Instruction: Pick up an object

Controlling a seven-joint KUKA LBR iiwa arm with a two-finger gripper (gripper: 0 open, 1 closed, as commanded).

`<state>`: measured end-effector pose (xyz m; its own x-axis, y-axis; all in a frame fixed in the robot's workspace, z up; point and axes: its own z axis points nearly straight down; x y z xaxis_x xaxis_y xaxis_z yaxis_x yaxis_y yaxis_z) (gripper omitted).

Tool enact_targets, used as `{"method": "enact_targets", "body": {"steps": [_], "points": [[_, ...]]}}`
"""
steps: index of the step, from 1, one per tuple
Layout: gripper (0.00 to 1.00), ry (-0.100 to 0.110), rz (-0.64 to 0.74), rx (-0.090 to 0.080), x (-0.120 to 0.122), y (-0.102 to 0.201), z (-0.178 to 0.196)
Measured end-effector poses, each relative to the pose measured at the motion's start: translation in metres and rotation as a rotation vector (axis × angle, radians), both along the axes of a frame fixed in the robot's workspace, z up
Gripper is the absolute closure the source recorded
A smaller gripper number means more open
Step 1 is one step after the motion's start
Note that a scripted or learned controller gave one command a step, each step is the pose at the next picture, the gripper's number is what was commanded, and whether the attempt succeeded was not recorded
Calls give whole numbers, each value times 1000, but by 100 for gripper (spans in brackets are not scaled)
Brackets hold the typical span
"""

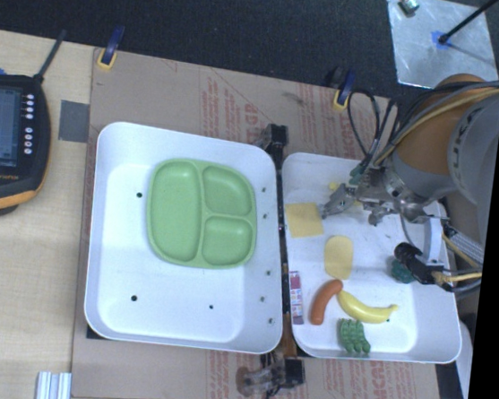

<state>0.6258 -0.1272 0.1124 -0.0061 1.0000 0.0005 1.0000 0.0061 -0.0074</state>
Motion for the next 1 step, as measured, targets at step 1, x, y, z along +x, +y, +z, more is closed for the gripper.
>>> {"method": "enact_targets", "body": {"steps": [1], "points": [[0, -2, -1, -1, -40, -12, -21]]}}
